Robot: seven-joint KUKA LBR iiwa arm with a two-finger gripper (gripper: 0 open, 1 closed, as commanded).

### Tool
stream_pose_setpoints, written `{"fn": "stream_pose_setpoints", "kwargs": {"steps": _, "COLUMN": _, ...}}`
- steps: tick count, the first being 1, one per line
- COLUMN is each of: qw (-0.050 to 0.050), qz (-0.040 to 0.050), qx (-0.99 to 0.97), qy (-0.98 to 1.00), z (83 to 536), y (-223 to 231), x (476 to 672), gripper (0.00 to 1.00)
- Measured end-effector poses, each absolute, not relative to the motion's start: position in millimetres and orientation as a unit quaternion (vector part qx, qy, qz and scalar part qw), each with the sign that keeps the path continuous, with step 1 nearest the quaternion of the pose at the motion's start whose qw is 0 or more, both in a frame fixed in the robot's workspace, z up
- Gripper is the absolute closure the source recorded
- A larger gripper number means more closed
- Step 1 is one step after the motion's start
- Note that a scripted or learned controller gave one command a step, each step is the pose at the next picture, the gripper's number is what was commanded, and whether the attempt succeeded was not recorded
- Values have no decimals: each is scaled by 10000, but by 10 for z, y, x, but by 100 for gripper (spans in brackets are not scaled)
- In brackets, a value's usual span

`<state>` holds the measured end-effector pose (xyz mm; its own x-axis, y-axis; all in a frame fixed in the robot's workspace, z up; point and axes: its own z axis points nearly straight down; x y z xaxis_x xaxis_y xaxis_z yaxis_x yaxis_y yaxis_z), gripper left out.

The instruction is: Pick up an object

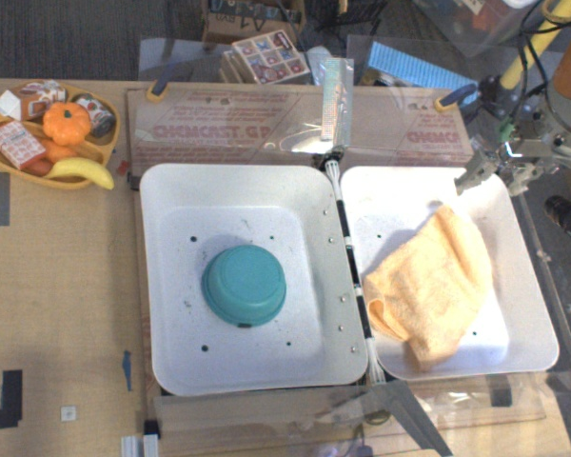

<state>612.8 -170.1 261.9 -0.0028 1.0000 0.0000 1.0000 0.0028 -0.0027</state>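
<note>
An upturned teal bowl sits in the middle of the left white bin. A crumpled pale-orange cloth lies in the right white bin, stretching from its centre toward the near left. My gripper hangs over the far right corner of the right bin, just beyond the cloth's far tip. Its fingers are spread apart, open, and hold nothing.
A yellow dish of toy food with an orange pumpkin and a banana stands at the bench's far left. Cardboard and clear plastic sheeting line the far side of both bins. Cables and clutter crowd the upper right.
</note>
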Motion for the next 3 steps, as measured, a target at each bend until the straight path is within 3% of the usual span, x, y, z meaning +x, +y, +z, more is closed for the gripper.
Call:
{"fn": "stream_pose_setpoints", "kwargs": {"steps": 1, "qw": 9, "qz": 6, "qx": -6897, "qy": -7241, "z": 1282, "y": -1803, "x": 6387, "gripper": 0}}
{"fn": "stream_pose_setpoints", "kwargs": {"steps": 2, "qw": -12, "qz": -4, "qx": -6630, "qy": -7487, "z": 861, "y": -1722, "x": 6521, "gripper": 0}}
{"fn": "stream_pose_setpoints", "kwargs": {"steps": 3, "qw": -18, "qz": -13, "qx": -6489, "qy": -7608, "z": 865, "y": -1705, "x": 6345, "gripper": 0}}
